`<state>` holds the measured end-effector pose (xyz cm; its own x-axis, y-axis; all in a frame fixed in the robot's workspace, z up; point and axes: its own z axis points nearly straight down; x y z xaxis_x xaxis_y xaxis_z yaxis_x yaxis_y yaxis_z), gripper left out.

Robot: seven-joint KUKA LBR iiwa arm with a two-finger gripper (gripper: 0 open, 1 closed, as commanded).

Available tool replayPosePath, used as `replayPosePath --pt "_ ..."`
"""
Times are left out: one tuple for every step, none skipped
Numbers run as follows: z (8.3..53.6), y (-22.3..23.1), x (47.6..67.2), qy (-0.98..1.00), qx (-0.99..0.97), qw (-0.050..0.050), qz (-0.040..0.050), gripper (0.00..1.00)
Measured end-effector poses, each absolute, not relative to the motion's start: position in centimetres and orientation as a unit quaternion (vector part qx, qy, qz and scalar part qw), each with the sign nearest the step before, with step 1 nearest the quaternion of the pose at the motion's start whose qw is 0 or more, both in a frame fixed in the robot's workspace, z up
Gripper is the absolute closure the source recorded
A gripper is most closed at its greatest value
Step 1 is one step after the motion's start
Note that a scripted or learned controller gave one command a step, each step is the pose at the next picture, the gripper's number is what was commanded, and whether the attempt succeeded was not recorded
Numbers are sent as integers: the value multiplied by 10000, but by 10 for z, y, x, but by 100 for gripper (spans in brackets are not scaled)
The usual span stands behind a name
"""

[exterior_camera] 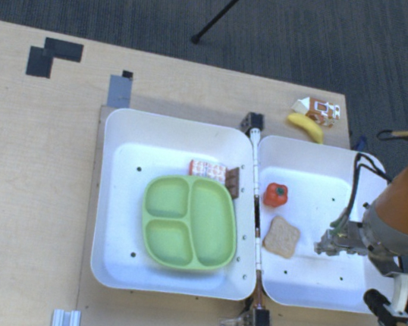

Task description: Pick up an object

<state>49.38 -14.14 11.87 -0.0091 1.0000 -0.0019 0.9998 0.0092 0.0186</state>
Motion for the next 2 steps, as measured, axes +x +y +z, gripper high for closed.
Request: replayPosePath --pt "119 -141 494 7101 7040 71 58 0" --pt "88 -89 490 7080 7062 55 28 0"
